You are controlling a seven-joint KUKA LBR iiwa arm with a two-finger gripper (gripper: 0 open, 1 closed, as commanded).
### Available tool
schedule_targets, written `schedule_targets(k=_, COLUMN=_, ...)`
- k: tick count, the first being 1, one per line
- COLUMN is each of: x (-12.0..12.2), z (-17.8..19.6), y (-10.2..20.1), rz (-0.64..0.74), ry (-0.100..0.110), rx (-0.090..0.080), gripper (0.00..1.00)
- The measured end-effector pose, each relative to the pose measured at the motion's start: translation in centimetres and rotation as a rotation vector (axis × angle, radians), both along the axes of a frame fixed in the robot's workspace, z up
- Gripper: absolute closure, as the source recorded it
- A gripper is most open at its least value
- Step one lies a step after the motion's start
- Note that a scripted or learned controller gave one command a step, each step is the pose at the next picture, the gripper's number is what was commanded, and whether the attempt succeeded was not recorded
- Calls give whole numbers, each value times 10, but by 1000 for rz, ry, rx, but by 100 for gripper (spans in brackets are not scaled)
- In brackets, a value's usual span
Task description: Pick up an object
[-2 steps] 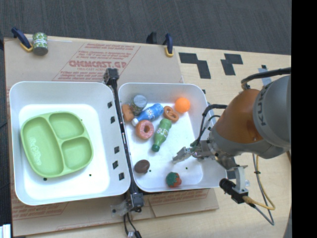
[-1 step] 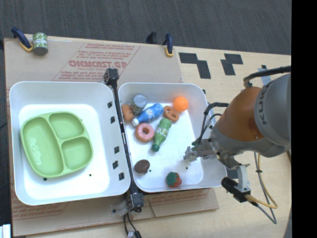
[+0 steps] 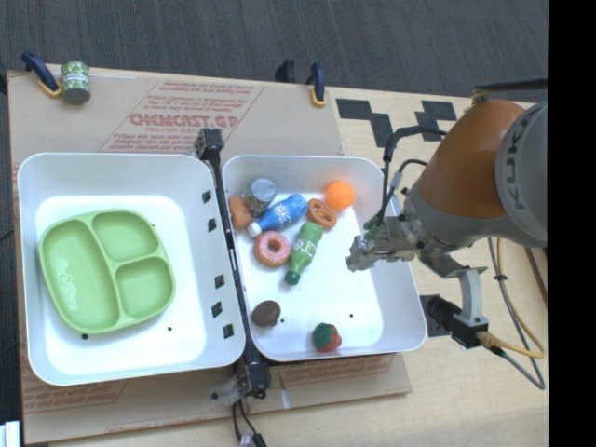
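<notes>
The right bin (image 3: pixel 396 329) holds several small toys. A green bottle (image 3: pixel 304 250) lies next to a pink donut (image 3: pixel 273 248), with a blue bottle (image 3: pixel 282 212) and an orange ball (image 3: pixel 340 194) behind them. A brown round piece (image 3: pixel 266 313) and a strawberry (image 3: pixel 326 337) lie nearer the front. My gripper (image 3: pixel 361 254) hangs over the bin's right side, to the right of the green bottle and apart from it. Nothing shows between its fingers.
The left bin (image 3: pixel 191 343) carries a green divided plate (image 3: pixel 107 270). A small can (image 3: pixel 263 191) and a pretzel-like piece (image 3: pixel 322 214) sit at the back of the right bin. Clamps (image 3: pixel 317 84) hold the cardboard behind. Cables (image 3: pixel 507 343) run at the right.
</notes>
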State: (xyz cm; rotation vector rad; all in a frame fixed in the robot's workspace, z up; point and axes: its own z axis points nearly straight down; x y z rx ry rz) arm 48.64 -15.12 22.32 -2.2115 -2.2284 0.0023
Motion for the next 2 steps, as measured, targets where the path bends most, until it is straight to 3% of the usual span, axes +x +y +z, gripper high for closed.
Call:
schedule_targets(k=1, x=50, z=38, y=-37, rz=-1, ry=1, rx=-1, gripper=100)
schedule_targets(k=2, x=81, z=-21, y=-59, rz=-1, ry=6, rx=1, gripper=100)
